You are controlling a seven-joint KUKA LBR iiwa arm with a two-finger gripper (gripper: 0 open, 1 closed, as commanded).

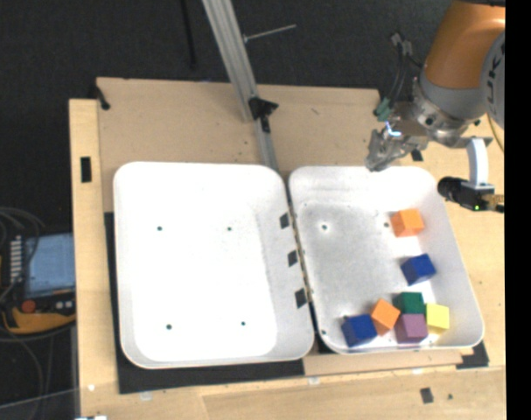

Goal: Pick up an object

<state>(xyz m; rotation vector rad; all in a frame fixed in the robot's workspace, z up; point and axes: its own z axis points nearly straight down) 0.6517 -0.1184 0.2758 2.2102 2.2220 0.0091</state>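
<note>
The right bin holds several small blocks. An orange cube lies near its right wall, with a blue cube below it. Along the front edge sit a blue block, an orange block, a green block, a purple block and a yellow block. My gripper hangs above the far rim of the right bin, up and left of the orange cube, with nothing visibly held.
The left bin lies beside the right one, divided by a strip with black clips. A slanted metal pole rises behind the bins. A blue box and cables sit off the bench at left.
</note>
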